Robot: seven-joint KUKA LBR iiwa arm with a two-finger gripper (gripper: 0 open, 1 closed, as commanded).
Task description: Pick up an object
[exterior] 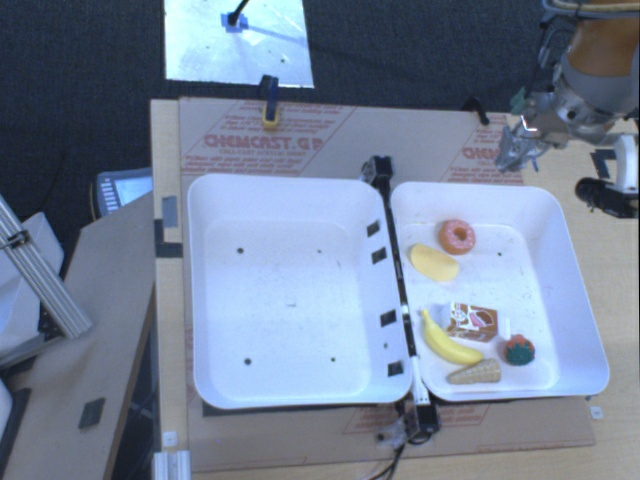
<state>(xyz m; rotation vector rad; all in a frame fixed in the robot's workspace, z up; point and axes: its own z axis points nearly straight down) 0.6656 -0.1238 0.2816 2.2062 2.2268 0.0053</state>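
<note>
The right bin [560, 268] holds several toy foods. A pink glazed donut [457, 236] lies near its back, with a pale yellow lemon-like piece [434, 262] just in front of it. A banana [447, 340], a small printed carton [473, 322], a strawberry [518, 349] and a tan wedge [476, 372] sit toward the front. My gripper [512, 153] hangs above the bench behind the right bin's far edge, well clear of all the objects, and I see nothing held in it.
The left bin [200, 298] stands beside the right one, joined by a black clipped divider [392, 278]. A yellow and black clamp [270, 103] sits at the cardboard's far edge. A metal plate [238, 28] lies beyond it.
</note>
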